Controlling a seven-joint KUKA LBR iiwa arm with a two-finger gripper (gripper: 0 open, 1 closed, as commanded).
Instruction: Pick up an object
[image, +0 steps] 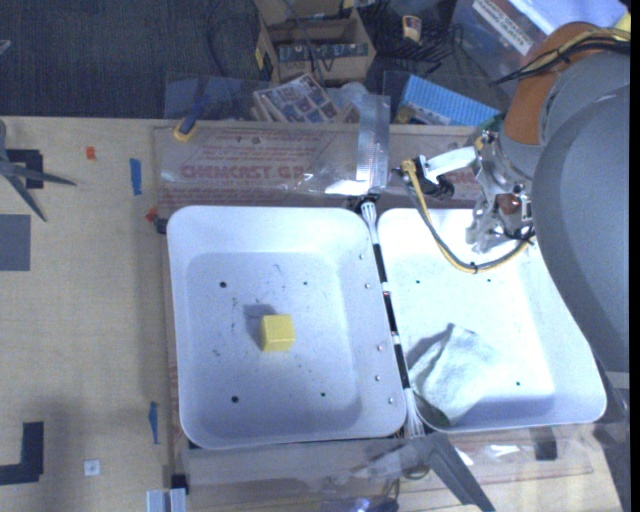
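My gripper (487, 228) hangs at the far edge of the right bin (560, 400), its grip state impossible to tell, so I judge I'm only starting, and next I must cross left to the yellow block (277, 332) in the left bin (200, 240).

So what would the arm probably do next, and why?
Probably swing toward the left bin and come down over the small yellow cube. The hand sits high over the far edge of the right bin, well apart from anything. The cube lies alone on open floor, an easier target than the crumpled white cloth in the right bin.
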